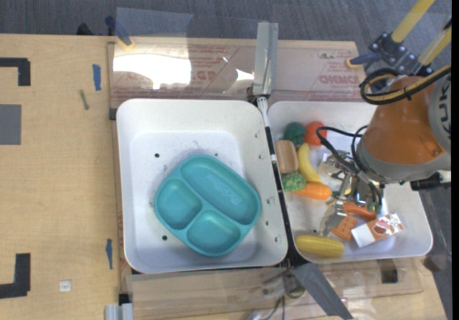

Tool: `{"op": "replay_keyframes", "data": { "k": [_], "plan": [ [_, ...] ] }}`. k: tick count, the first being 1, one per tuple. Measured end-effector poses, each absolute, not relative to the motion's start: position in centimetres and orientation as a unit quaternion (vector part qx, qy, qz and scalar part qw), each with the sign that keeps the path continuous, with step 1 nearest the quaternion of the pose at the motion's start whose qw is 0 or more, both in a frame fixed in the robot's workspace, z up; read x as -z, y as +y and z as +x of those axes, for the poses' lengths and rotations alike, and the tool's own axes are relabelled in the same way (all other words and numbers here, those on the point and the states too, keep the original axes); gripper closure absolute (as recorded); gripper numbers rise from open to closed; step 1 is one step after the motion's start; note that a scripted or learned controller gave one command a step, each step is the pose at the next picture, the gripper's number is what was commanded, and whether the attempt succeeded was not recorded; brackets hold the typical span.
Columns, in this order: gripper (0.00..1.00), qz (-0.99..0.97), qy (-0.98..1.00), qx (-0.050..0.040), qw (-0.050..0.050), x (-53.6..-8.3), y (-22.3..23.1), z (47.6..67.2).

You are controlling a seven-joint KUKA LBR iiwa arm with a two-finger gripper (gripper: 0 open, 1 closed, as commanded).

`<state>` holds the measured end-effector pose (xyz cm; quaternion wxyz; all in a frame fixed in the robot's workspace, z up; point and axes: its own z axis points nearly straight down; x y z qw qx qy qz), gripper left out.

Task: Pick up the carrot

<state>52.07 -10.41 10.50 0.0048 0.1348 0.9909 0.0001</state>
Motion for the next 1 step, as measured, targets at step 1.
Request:
{"op": "replay_keyframes", "data": {
  "k": [1],
  "plan": [
    [0.0, 0.322, 0.947, -0.0004, 0.0, -8.46, -9.5, 52.14]
  ]
}}
